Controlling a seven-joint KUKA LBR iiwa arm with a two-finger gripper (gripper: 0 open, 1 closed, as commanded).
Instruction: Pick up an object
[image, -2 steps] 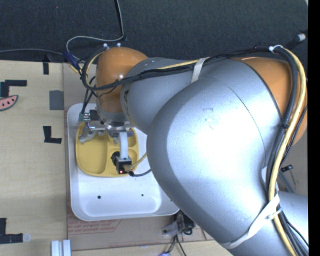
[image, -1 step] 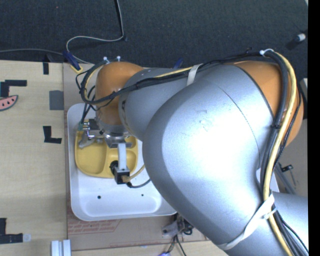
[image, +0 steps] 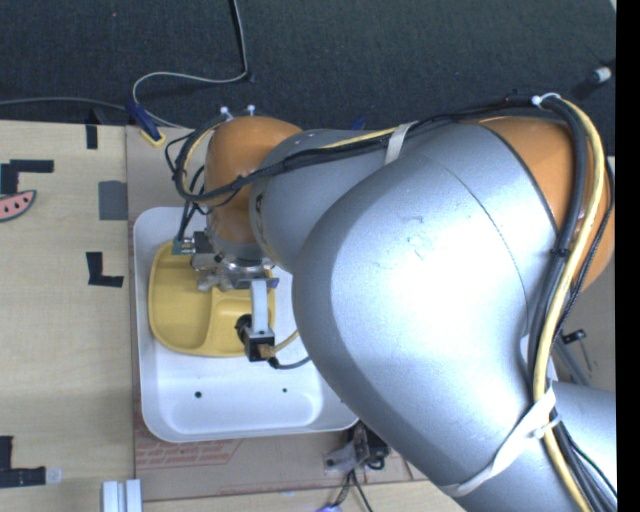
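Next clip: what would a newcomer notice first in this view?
The grey arm dominates the right and centre of the view, with its orange band near the top. At its gripper, a yellow dish lies in the left part of the white bin.

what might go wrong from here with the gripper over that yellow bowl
The gripper sits over the shallow yellow plastic bowl; its smooth curved wall may slip free on lifting. The bowl lies near the left wall of the white bin, so a push could wedge it. The grey arm hides the contact, so a miss may go unseen.
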